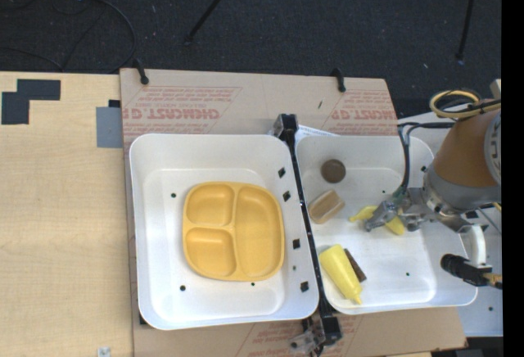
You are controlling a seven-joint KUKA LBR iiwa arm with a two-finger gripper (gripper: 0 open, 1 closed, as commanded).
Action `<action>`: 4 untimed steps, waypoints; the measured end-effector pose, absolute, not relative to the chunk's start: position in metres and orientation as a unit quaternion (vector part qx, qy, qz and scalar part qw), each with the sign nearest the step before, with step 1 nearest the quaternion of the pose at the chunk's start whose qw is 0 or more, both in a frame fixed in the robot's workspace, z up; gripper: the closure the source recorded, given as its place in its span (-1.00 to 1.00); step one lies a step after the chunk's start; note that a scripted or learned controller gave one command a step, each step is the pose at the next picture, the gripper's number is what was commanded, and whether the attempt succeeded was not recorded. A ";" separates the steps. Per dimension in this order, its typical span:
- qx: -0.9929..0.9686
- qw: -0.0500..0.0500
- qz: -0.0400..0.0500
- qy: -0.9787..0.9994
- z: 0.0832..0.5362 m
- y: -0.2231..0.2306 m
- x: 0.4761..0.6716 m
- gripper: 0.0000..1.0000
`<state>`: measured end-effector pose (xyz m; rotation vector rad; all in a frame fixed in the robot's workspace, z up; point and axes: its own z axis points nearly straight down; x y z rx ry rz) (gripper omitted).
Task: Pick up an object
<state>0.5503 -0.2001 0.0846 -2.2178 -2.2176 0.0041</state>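
From the overhead camera, two white bins sit side by side on a cardboard sheet, split by a black divider that keeps each bin's contents apart. The left bin holds one yellow divided plate, lying flat near the middle, with three compartments and nothing in them.

The right bin holds the loose pieces, which is why the arm reaches in on that side. I count one small brown round piece near the back wall, one tan block just beside the divider, one larger yellow piece toward the front with a dark brown stick lying against its right side, and one small yellow piece near the middle of the bin. That makes five loose things in this bin and one in the other.

The gripper is down low in the right bin, right at the small yellow piece, which shows on both sides of the metal tip. It looks like the piece being gone for, placed as it is directly under the tool. Whether the jaws are apart, together or clamped on it I cannot tell; the tip is too small and blurred. The piece appears to rest on the bin floor.
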 end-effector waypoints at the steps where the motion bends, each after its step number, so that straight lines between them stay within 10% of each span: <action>1: -0.707 0.003 0.001 -0.707 0.095 -0.201 0.551 1.00; 4: -0.706 0.001 0.001 -0.708 0.237 -0.197 0.543 1.00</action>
